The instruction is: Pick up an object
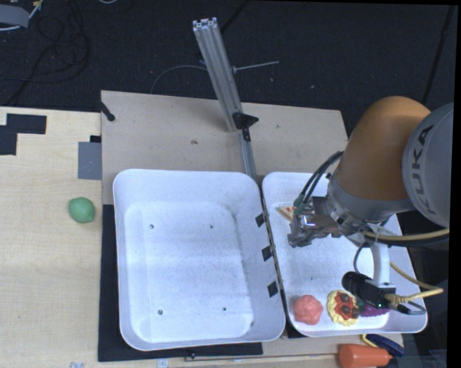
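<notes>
The arm is reaching in over the right bin (284, 190), with the gripper (300, 233) hanging low near that bin's far left part, close to a small tan piece (285, 212) by the rim. How the gripper is set cannot be told from this angle, and nothing is visibly hanging in it. The likeliest objects, a pink ball (308, 309) and a yellow toy (342, 307), are lying in the near corner, well apart from it. Judging by this, the pick is not yet done.
</notes>
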`<state>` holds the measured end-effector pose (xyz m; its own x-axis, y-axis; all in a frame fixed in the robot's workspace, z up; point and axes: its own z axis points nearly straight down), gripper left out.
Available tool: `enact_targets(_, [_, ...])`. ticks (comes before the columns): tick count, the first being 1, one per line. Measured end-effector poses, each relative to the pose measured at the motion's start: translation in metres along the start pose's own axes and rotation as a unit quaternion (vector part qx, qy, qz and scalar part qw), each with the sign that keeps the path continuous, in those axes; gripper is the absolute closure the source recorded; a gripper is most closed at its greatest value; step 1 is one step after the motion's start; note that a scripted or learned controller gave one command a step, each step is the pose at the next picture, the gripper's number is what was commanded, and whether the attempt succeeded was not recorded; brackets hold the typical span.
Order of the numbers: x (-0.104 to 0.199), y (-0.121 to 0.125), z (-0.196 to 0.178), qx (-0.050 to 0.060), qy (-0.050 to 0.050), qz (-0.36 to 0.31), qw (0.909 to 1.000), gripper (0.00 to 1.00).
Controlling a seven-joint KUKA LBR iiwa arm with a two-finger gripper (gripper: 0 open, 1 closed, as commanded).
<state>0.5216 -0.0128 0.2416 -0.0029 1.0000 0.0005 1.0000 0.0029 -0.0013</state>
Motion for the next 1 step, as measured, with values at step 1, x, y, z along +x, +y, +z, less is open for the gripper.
enact_targets(1, [0.0535, -0.0139, -0.0024, 0.000, 0.000, 0.000, 1.0000, 1.00])
